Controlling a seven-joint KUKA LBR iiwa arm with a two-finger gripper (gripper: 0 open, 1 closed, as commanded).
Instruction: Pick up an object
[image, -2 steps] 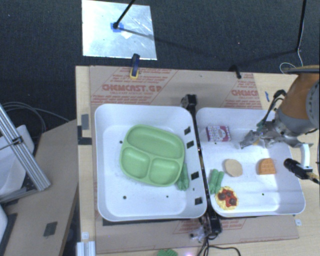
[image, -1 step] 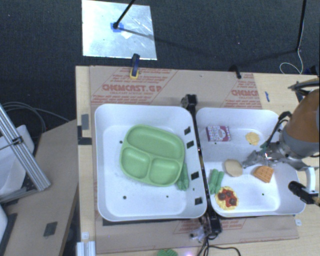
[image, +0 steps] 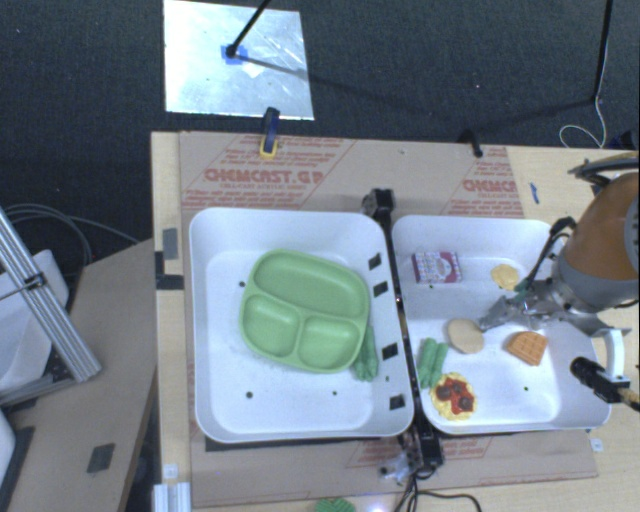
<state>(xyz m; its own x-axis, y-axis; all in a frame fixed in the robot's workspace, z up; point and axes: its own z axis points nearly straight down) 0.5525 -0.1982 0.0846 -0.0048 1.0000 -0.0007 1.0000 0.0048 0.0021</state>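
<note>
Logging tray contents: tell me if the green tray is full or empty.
Empty: the green tray in the left bin shows three bare compartments.

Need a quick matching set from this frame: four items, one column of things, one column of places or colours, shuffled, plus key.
Things:
1. divided plate
2. waffle piece
3. pizza slice
4. red-and-white packet

Descriptions:
A. near the right bin's front-left corner
B. pale green, in the left bin
C. near the right bin's back-left corner
D. orange-brown, just under the gripper

Pairs: 1-B, 2-D, 3-A, 4-C
</note>
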